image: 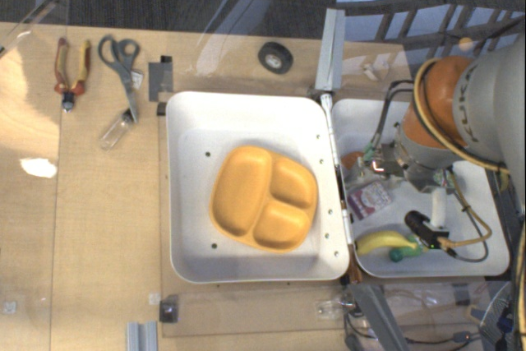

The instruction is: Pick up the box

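We see the grey arm with its orange band (440,94) reaching low into the right-hand shallow white bin (493,263), its wrist over the small purple-and-white packaged box (370,198), which lies flat near that bin's left wall. We judge the arm sits there to come down on the box. The jaws are hidden beneath the wrist, so we cannot tell whether they stand wide, narrow or closed on anything. Beside the box in the same bin lies a yellow plastic banana (386,242) with a small green object (398,256) touching it. The left-hand white bin (185,177) holds a yellow three-compartment plastic tray (265,196). Scissors (123,66) and red-handled pliers (69,71) lie on the wooden table (82,242).
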Robot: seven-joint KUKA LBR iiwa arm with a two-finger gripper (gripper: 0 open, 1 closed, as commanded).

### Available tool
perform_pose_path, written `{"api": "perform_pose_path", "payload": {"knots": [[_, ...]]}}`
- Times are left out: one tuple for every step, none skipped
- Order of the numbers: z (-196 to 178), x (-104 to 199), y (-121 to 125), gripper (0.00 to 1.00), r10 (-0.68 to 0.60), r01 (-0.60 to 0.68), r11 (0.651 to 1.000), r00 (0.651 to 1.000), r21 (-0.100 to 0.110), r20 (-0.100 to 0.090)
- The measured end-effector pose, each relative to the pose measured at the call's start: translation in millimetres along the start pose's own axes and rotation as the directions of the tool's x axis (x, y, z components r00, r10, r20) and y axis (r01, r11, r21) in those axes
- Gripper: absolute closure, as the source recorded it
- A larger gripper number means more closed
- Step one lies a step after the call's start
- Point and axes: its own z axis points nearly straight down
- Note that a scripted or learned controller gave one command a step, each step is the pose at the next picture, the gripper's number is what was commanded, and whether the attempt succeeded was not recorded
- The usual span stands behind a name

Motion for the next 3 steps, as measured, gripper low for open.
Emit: {"api": "perform_pose_path", "payload": {"knots": [[2, -13, 53, 0.00, -0.022, 0.022, 1.000, 1.000, 0.001, 0.001], [-1, -6, -19, 0.00, -0.234, 0.234, 0.972, 0.972, -0.002, 0.002], [-13, -7, -15, 1.00, -0.235, 0.235, 0.972, 0.972, -0.012, 0.007]]}}
